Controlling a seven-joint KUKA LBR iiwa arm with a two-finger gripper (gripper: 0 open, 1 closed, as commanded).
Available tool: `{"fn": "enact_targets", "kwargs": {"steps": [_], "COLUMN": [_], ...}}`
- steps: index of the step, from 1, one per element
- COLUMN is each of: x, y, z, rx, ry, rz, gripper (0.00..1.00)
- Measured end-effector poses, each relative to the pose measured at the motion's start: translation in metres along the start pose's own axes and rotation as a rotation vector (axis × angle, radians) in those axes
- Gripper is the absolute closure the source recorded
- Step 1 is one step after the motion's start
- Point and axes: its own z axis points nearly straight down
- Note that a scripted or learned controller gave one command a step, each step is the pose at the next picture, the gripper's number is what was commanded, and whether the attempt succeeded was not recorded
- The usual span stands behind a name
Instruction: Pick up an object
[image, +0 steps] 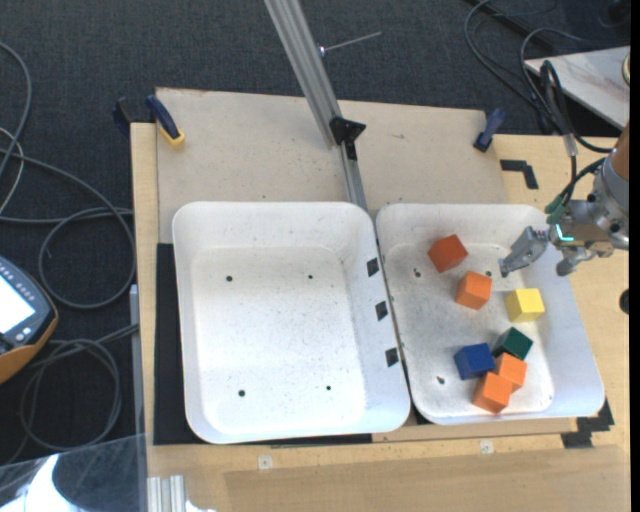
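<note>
Camera view: claw (545, 252) spread apart, holding nothing, above right bin (585, 360) far side. Nearest isolated target: yellow cube (525, 303). Advise centring fingers over it, descending straight, avoiding orange cube (474, 290) beside it.

Plywood bench (250, 150) carried two shallow white bins side by side, rims touching. Left bin (190, 300) and right bin (575, 340) sat on a black mat (163, 340) that showed along the left bin's outer edge. Behind the left bin: blue-yellow clamp (165, 118) on the bench's back corner. Behind the right bin: blue clamp (489, 130).
</note>
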Motion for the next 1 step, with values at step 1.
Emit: {"fn": "enact_targets", "kwargs": {"steps": [1], "x": [-0.0001], "y": [0.0007], "z": [-0.0021], "rx": [-0.005], "ry": [-0.001], "rz": [-0.001], "gripper": [0.0]}}
